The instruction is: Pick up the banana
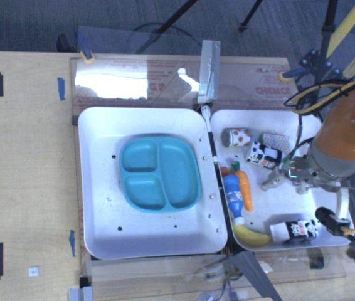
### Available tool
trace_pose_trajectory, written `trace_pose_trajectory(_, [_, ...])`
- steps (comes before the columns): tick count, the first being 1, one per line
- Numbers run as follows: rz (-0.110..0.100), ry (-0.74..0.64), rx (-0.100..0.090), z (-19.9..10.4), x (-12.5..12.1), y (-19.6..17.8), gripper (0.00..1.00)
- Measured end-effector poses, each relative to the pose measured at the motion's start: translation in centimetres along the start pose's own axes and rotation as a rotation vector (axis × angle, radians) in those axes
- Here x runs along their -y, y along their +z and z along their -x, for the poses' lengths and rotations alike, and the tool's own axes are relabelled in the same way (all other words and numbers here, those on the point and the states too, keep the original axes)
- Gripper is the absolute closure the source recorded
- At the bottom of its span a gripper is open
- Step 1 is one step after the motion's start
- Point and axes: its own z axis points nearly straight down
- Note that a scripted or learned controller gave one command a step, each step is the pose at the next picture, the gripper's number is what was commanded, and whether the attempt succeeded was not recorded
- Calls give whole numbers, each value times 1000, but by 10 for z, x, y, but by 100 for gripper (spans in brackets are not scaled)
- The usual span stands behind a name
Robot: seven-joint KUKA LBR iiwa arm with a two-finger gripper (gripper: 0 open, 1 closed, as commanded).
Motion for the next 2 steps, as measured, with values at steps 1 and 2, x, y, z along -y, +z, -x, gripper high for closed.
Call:
trace_pose_trajectory(1, [0, 182, -1, -45, 21, -1, 0])
trace_pose_trajectory(2, [7, 686, -3, -40, 52, -2, 0])
